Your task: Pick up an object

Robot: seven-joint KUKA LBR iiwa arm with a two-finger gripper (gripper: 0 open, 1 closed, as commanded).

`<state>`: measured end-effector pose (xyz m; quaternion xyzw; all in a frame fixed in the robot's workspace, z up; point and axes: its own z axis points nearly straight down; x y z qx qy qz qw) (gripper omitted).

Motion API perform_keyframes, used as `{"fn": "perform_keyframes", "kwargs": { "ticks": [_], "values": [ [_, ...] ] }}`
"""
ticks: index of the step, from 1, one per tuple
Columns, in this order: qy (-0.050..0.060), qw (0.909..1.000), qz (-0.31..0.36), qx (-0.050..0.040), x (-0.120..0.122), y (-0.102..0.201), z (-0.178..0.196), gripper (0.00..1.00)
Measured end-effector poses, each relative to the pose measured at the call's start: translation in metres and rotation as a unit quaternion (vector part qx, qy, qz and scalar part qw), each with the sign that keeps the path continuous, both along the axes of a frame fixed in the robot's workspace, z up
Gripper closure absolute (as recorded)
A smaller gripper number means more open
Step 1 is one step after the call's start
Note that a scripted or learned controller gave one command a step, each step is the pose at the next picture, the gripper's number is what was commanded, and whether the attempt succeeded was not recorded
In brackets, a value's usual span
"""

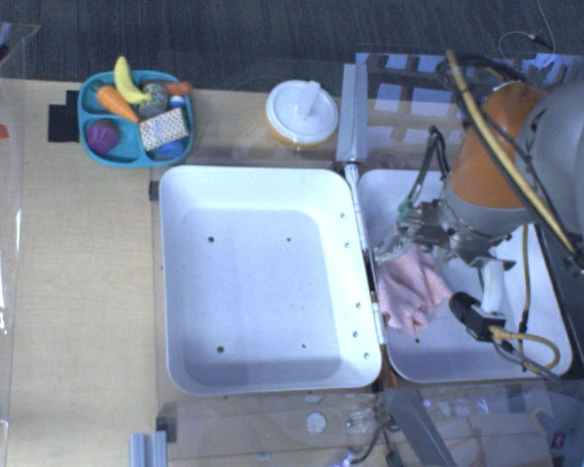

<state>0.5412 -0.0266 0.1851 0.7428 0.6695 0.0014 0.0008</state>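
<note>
Fingers: you cannot tell from this view whether they are spread or pressed together. The gripper [416,236] hangs over the right bin [438,370], at the 12 o'clock end of a crumpled pink cloth [414,295]. The cloth lies at the bin's 9 o'clock side, beside the wall shared with the left bin [263,261].

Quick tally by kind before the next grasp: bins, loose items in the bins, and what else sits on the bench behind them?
Bins: 2, left bin and right bin
Cloths: 1, pink cloth in the right bin, under the gripper
Food trays: 1, blue tray
Lidded cups: 1, cup
Total: 5
</note>
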Motion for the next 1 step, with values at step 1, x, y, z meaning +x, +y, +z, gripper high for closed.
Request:
{"fn": "perform_keyframes", "kwargs": {
  "ticks": [1],
  "values": [
    [0.002, 0.9996, 0.03, -0.0004, -0.0016, -0.0563, -0.0557, 0.0]
  ]
}}
